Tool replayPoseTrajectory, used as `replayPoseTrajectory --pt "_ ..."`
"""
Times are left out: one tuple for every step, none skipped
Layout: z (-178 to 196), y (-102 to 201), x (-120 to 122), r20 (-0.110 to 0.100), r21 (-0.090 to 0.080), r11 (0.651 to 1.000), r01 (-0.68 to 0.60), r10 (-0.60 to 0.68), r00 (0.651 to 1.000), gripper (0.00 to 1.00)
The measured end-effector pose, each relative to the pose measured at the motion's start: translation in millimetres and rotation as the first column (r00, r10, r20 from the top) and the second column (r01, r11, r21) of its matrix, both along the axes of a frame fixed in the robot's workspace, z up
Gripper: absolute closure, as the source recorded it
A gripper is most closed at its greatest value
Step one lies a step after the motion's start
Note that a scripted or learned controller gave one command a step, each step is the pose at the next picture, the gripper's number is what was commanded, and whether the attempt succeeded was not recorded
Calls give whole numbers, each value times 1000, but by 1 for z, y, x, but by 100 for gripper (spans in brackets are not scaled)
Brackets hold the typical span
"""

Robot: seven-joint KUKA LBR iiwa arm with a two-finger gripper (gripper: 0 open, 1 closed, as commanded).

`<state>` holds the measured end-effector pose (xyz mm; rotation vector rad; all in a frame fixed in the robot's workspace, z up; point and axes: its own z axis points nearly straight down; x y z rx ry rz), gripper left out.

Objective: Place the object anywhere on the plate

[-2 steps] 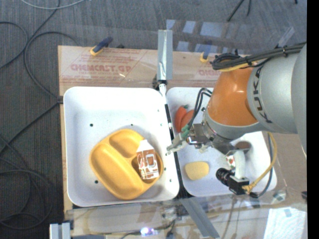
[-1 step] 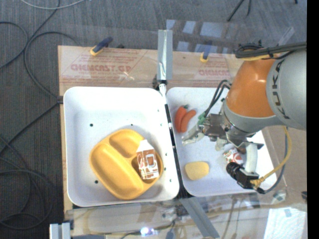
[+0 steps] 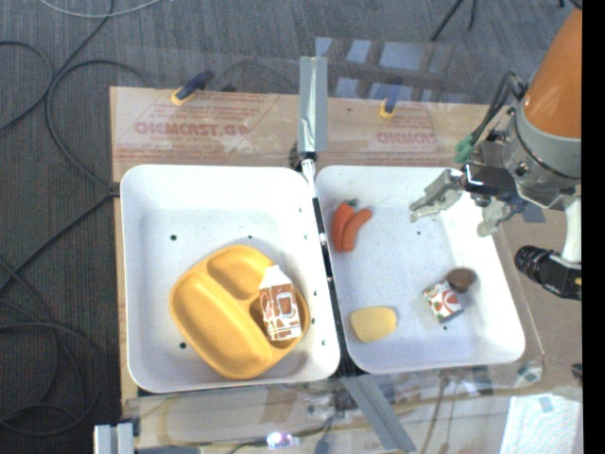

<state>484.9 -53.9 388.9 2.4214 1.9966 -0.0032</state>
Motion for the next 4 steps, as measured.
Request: replayPoseTrajectory --pt "45 -45 143 -2 -1 999 35 -35 999 0" --pt "45 -135 133 -2 -1 992 129 -129 992 0" --pt "40 -162 112 -3 0 948 320 -320 948 0" --pt "45 -161 64 -2 0 859 512 -512 859 0"
